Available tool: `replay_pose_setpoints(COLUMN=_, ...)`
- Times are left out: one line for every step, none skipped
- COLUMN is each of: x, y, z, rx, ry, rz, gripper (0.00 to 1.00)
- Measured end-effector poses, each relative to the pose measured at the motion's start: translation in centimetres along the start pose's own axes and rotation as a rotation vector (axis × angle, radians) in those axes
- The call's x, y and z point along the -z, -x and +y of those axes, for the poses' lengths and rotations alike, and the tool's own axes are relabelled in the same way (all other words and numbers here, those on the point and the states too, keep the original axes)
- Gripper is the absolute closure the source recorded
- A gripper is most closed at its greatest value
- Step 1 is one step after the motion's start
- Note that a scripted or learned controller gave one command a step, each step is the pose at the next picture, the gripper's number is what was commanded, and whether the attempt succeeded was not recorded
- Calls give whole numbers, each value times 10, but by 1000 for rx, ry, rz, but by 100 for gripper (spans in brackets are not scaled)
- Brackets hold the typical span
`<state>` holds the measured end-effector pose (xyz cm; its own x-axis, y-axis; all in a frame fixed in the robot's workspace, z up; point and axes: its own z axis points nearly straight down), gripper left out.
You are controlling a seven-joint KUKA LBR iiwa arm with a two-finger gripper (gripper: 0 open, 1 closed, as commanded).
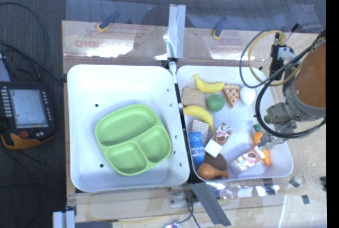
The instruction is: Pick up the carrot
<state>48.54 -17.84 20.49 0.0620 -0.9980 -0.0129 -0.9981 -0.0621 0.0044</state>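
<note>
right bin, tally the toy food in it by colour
Counting what I can make out in the right bin:
yellow: 2 (bananas)
green: 1
orange: 1 (carrot)
white: 1 (egg)
blue: 1
brown: 2
total: 8

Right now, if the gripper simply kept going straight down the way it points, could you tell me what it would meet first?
Probably the carrot, which lies right beneath the gripper at the right bin's right side. A small carton lies just beside it. Depth is hard to judge from this slanted view, so it may already be touching.
</note>
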Motion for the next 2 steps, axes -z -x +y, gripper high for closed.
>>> replay_pose_setpoints(x=12, y=36, z=-1, rx=348, ry=-1, rz=6, gripper=100)
replay_pose_setpoints(x=27, y=81, z=-4, rx=623, ry=1, rz=6, gripper=100)
